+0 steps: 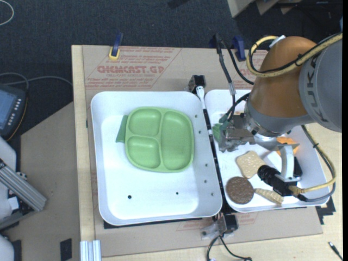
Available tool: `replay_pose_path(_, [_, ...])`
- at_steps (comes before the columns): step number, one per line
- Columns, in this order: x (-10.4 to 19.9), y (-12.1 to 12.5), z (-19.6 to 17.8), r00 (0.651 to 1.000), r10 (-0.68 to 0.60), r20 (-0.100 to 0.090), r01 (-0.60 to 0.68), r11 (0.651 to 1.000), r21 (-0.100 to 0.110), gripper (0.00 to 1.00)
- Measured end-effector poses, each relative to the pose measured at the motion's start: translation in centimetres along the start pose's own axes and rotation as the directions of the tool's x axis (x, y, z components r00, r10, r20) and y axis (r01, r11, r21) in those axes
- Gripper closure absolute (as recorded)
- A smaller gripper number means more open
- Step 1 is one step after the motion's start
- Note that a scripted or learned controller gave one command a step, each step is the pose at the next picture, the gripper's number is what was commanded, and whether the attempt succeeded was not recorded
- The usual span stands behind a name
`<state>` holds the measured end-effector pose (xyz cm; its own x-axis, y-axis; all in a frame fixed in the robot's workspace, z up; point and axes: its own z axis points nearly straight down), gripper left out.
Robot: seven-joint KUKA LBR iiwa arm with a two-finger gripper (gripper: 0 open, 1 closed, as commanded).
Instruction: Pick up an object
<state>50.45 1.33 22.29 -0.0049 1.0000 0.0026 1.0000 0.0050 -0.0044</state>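
My gripper (pixel 232 136) hangs low over the left part of the right bin (pixel 216 98), under the arm's orange band. A small dark green thing (pixel 219 130) sits right against the gripper's left side; whether it is gripped is hidden. Just below the gripper lies a tan cracker-like piece (pixel 250 163). Further toward the front are a round brown cookie (pixel 239 190) and a beige stick (pixel 268 194). An orange piece (pixel 287 141) peeks out from under the arm on the right.
The left bin (pixel 103 145) holds a light green divided plate (pixel 160 139) with a darker green flat piece (pixel 120 129) tucked under its left edge. A black divider strip (pixel 208 140) runs between the bins. Cables hang behind the right bin.
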Motion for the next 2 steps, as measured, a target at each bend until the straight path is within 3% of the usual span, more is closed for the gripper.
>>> replay_pose_path(1, [0.44, -2.26, -1.16, 1.000, 0.004, 0.001, -0.004, 1.000, -0.001, 1.00])
replay_pose_path(2, [0.54, -1.57, -1.11, 1.000, 0.004, 0.002, -0.004, 1.000, -0.005, 1.00])
